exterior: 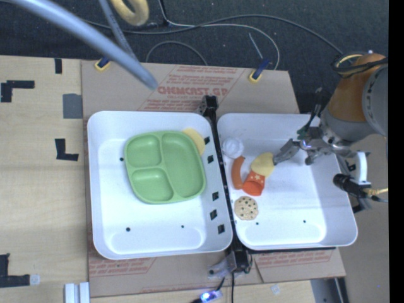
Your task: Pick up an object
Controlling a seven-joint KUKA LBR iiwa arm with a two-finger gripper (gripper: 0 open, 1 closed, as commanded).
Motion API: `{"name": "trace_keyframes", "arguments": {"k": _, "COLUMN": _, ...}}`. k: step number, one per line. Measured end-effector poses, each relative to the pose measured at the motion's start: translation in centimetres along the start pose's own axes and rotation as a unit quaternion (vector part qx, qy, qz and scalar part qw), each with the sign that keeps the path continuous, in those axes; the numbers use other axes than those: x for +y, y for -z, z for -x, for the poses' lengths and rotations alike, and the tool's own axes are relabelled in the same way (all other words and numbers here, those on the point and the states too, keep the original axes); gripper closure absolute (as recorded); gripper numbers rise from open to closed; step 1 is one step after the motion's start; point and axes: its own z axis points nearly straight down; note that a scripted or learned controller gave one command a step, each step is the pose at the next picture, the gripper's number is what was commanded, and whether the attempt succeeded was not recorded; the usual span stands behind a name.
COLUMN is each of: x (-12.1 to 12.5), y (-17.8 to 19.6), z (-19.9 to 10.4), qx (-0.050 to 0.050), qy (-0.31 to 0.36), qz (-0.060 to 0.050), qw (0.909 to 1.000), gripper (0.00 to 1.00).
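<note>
- The arm reaches in from the right, its orange band above the wrist, over the right bin.
- The pincer sits low over the right bin, pointing left, its dark tip just beside a pale yellow object.
- I cannot tell whether the pincer is released or clenched, and nothing shows between its tips.
- The yellow object rests on top of a small red-orange container, near the left side of the right bin.
- An orange sausage-shaped piece lies just left of those two, touching or almost touching them.
- A clear, whitish round item sits above the orange piece, near the bin's left wall.
- A round cookie with dark specks lies below the red container.
- The left bin holds a green divided tray, with a yellow item tucked at its upper right corner.
- Both bins stand side by side on the bench.
</note>
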Motion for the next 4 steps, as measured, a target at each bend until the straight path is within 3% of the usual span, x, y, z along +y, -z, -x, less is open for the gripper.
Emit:
{"name": "trace_keyframes", "arguments": {"k": 1, "x": 0.0, "y": -3.5, "z": 0.0, "qx": -0.001, "qy": 0.001, "qz": 0.003, "qw": 1.0000, "gripper": 0.00}}
{"name": "trace_keyframes", "arguments": {"k": 2, "x": 0.2, "y": -2.1, "z": 0.0, "qx": -0.003, "qy": 0.001, "qz": 0.005, "qw": 1.0000, "gripper": 1.00}}
{"name": "trace_keyframes", "arguments": {"k": 4, "x": 1.1, "y": 7.8, "z": 0.1, "qx": -0.001, "qy": 0.001, "qz": 0.006, "qw": 1.0000, "gripper": 1.00}}
